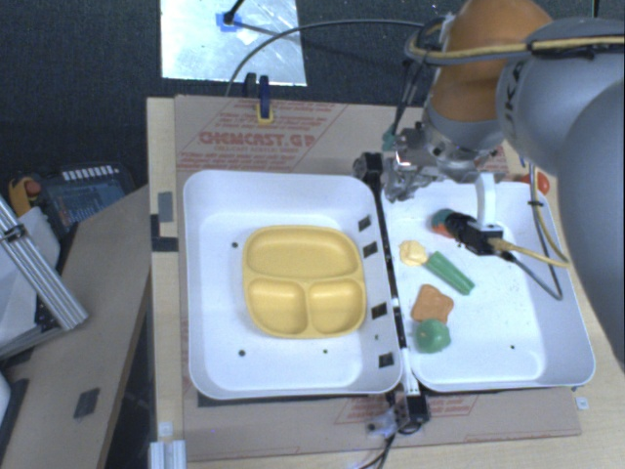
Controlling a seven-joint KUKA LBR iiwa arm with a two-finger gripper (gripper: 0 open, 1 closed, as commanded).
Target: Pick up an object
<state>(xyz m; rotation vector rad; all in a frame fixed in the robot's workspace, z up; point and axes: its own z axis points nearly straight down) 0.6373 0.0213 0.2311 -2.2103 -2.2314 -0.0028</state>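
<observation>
In the right bin [547, 345], several small objects lie near its left side. A pale yellow piece [414, 253] sits beside a long green piece [452, 273]. In front of them lie an orange-brown chunk [432, 304] and a round green piece [432, 336]. A small orange and teal thing [442, 224] lies farther back, partly hidden. My gripper [402, 178] hangs over the bin's back left corner, behind all of these, with nothing visibly held.
The left bin [210, 340] holds a yellow divided tray [301, 279]. A black hinged divider [381, 262] runs between the two bins. The grey arm and its orange band cover the upper right. The right bin's front and right parts are bare.
</observation>
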